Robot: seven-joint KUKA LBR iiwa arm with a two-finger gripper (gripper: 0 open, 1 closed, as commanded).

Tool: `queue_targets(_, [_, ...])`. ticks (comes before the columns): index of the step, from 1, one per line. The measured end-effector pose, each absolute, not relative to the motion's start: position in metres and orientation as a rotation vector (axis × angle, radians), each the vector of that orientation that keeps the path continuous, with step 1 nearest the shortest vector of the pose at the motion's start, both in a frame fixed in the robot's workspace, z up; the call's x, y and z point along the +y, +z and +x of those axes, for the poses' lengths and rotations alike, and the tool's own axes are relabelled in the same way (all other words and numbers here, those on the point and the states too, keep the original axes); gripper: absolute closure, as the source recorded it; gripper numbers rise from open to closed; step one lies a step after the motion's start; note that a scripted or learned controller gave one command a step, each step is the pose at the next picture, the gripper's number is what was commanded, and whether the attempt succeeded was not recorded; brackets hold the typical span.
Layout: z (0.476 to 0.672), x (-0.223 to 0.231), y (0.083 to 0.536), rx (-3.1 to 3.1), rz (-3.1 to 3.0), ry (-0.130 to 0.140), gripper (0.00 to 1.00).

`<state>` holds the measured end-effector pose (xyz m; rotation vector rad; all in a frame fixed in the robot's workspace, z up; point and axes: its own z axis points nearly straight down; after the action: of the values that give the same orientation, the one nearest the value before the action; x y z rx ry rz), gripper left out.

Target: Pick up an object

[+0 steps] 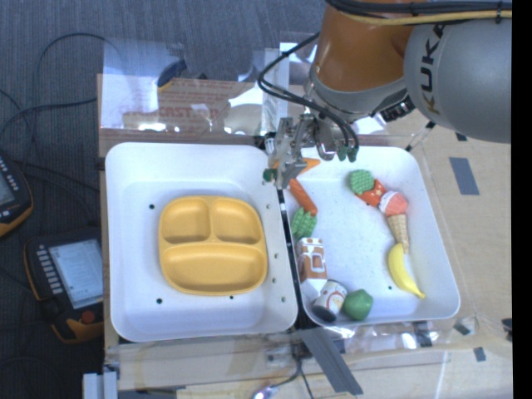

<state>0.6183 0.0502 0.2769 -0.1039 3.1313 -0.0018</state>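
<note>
The arm reaches in over the far edge of the right bin (432, 223), and the gripper (287, 160) hangs low at that bin's far left corner, close against the wall shared with the left bin (125, 223). Right below it lies a toy carrot (301, 194), slanting toward the near edge, with a second small orange piece (309, 164) just beside the gripper. Whether the gripper's jaws are apart or together I cannot tell; the metal parts blur into cables there, and nothing shows clearly between them.

This looks like the approach or descent onto the carrot, not yet a lift. The next move calls for a straight drop with the jaws across the carrot's narrow width, keeping off the bin wall, then a close and a rise.

Other choices lie in the same bin: a green studded piece (303, 221), a small can (312, 260), a lime (358, 304), a banana (403, 271), an ice-cream cone (396, 214) and a strawberry-like toy (366, 184). A yellow divided plate (214, 244) sits in the left bin.
</note>
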Motion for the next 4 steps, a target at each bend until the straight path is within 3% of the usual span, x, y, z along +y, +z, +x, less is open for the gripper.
queue_targets(1, [0.634, 0.093, 0.245, 3.137, -0.111, 0.001, 1.0])
queue_targets(2, [0.669, 0.066, 0.3, 3.129, -0.212, -0.002, 1.0])
queue_targets(3, [0.67, 0.066, 0.31, 3.126, -0.211, -0.002, 1.0])
queue_targets(4, [0.669, 0.088, 0.278, 3.117, -0.368, -0.001, 1.0])
